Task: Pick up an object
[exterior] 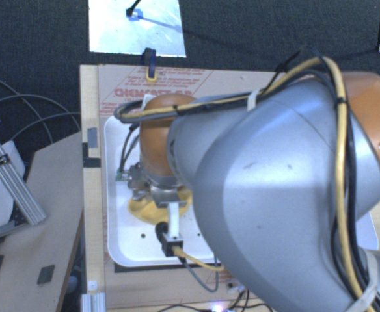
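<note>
A yellow, flattish object [140, 208] lies on the floor of the left white bin [120, 242], toward its middle. My gripper [159, 199] hangs straight down over it, its grey wrist body covering most of the object so that just the yellow left and front edges peek out. Whether the gripper touches the object is hidden. The bulky grey arm with its orange band crosses the whole right half of the view and hides the right bin.
Cardboard with red print [161, 86] lies behind the bin, with a blue and yellow clamp [150, 65] on its far edge. A shiny sheet [135, 18] lies further back. An aluminium rail [11, 181] leans at the left over the wooden bench.
</note>
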`<state>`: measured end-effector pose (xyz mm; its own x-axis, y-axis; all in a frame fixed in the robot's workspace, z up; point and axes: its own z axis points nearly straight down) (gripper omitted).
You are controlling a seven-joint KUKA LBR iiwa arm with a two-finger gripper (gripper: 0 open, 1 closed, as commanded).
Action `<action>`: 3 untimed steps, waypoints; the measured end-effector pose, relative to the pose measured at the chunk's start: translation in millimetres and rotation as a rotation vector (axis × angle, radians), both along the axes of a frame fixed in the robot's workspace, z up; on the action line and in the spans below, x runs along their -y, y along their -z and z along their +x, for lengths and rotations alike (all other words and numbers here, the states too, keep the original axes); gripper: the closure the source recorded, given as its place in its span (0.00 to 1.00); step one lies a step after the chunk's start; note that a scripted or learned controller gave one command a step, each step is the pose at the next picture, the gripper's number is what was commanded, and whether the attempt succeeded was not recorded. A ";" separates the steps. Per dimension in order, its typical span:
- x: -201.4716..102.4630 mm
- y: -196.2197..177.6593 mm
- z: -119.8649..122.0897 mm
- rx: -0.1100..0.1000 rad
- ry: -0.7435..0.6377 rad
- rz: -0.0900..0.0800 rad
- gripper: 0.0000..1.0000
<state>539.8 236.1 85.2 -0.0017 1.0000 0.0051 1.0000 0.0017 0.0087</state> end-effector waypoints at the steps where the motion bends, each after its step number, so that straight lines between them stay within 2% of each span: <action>1: 13.1 -5.6 -47.4 0.014 0.003 0.001 1.00; 2: 75.5 -5.1 -44.7 0.021 0.005 -0.001 1.00; 3: 78.9 -125.3 -50.2 0.004 -0.002 0.000 1.00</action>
<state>489.6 157.2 210.5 -0.0039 1.0000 0.0047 0.9999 0.0039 0.0131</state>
